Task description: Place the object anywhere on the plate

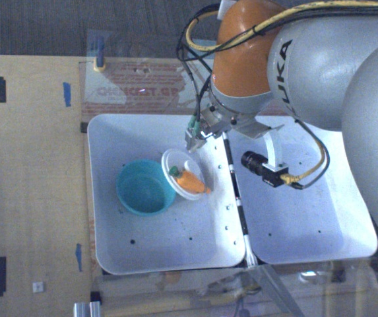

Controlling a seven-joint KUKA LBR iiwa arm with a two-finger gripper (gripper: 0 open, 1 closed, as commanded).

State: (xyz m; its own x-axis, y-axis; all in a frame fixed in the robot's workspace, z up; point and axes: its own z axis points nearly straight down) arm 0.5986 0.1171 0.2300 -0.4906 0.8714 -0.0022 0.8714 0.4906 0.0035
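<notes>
Nearest me, on the left bin's (142,243) floor, I see a teal bowl (144,187) touching a small white plate (183,172). On that plate lies the orange carrot (190,181), green end up. Just beyond, the gripper (194,137) hovers over the plate's far rim; I cannot tell how its jaws stand.

Grey arm (320,58) from the right, orange-banded wrist bent down, gripper (193,137) low
</notes>
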